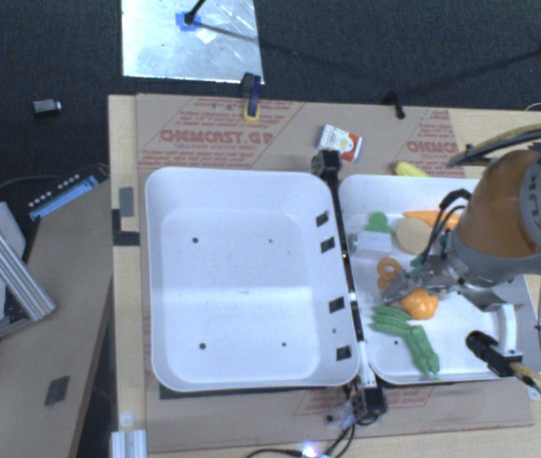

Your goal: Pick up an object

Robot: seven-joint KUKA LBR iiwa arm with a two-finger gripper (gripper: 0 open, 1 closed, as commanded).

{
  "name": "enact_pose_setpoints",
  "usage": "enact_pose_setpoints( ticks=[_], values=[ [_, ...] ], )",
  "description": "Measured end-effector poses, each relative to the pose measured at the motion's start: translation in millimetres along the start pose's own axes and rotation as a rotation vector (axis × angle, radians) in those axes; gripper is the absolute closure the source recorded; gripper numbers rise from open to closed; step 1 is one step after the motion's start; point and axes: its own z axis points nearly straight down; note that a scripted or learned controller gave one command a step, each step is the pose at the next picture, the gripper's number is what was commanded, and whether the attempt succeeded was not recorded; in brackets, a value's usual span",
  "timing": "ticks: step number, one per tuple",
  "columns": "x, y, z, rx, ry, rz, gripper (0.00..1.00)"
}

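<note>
Take the right bin [442, 375] as your landmark. Your gripper [405, 287] sits low inside it, near its middle, the arm [509, 222] reaching in from the right. You cannot tell from this angle whether the claw is released or clenched. Just below its tip lies a small orange fruit [420, 304], touching or nearly so. Towards the bin's near edge lie green pea pods [409, 333]. An orange ring-shaped piece [387, 272] lies beside the tip, towards the bin's left wall. A carrot [425, 218] lies at the far side.
</note>
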Motion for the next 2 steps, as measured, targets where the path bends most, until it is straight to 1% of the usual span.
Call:
enact_pose_setpoints(
  ticks=[1, 2],
  values=[
    [-6.4, 3.8, -18.1, -0.016, -0.009, 0.006, 1.00],
    [75.3, 30.3, -103.3, -0.023, -0.005, -0.004, 1.00]
  ],
)
